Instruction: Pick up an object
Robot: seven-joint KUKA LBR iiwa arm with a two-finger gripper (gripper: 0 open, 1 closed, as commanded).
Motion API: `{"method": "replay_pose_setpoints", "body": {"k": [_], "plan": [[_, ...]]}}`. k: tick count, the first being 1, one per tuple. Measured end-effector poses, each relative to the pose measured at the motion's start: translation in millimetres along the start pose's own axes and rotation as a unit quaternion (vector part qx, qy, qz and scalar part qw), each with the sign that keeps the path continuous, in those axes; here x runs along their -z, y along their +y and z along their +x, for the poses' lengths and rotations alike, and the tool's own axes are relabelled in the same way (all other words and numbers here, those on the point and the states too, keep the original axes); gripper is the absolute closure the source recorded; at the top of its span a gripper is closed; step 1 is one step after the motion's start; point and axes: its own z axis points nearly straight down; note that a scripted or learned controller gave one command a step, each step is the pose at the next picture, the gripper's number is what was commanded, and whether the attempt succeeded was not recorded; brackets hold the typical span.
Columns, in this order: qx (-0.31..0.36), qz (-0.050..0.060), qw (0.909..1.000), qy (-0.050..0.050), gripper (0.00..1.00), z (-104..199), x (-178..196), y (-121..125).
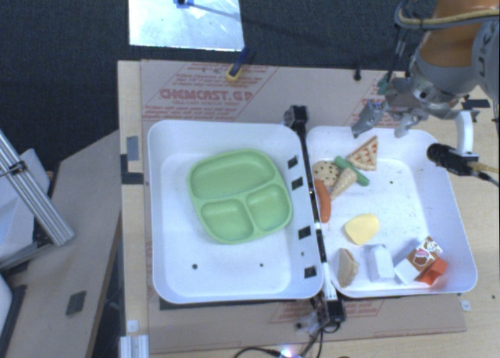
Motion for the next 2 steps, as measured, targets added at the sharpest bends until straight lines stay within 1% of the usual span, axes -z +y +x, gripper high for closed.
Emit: {"method": "replay_pose_setpoints", "body": {"k": [1, 2], "plan": [[0.001, -0.006, 1.0, -0.001, 0.0, 0, 8, 2], [0.002, -0.005, 1.0, 0.0, 0.0, 7, -51, 5]]}}
